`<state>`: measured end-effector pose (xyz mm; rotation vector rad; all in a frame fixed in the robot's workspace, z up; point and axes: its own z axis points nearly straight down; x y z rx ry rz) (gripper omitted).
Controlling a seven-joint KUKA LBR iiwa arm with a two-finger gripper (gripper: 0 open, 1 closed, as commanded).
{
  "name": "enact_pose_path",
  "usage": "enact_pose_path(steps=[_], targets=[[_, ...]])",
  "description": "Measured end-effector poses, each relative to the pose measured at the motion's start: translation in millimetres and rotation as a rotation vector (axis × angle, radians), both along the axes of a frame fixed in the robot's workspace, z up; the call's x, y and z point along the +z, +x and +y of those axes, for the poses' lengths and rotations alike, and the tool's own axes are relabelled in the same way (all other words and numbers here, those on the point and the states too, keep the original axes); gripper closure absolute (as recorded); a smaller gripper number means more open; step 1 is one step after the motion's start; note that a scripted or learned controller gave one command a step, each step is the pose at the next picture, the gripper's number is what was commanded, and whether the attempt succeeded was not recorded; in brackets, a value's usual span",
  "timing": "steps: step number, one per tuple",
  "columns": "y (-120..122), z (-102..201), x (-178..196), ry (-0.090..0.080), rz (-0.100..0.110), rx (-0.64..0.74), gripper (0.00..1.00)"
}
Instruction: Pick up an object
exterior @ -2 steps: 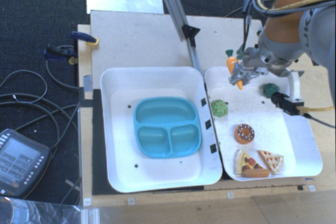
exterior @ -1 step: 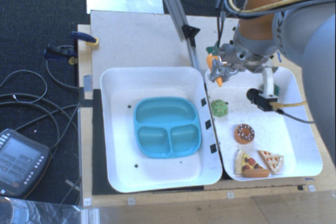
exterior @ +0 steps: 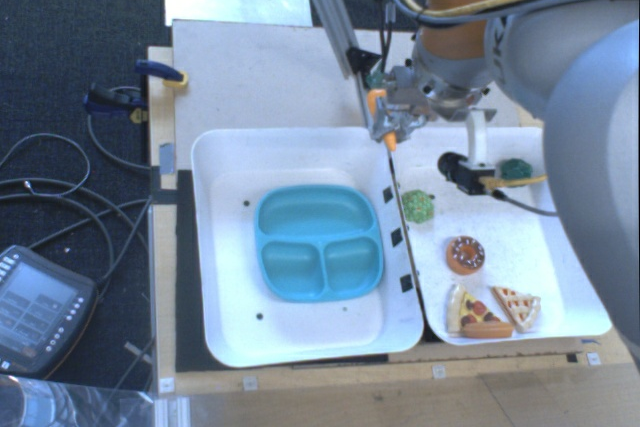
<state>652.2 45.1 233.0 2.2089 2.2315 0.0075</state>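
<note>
While no writing is legible on anything here, the pincer (exterior: 388,130) hangs over the far end of the wall shared by the two bins; its opening cannot be made out, and nothing is visible in it. A blue tray (exterior: 320,243) sits mid left bin (exterior: 225,315). The right bin (exterior: 570,305) holds broccoli (exterior: 417,207) near the shared wall, a donut (exterior: 465,255) mid-bin, and a pizza slice (exterior: 472,313) beside a waffle (exterior: 517,306) at the worktop's near edge. Bare floor rings the tray.
</note>
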Motion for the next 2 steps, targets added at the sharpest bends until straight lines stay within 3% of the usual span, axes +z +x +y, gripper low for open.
enact_pose_path(steps=[1,2], targets=[[16.6,41.8,5.4,0.0,0.0,-0.001,1.0],[16.0,38.8,4.9,-0.003,0.002,-0.003,0.0]])
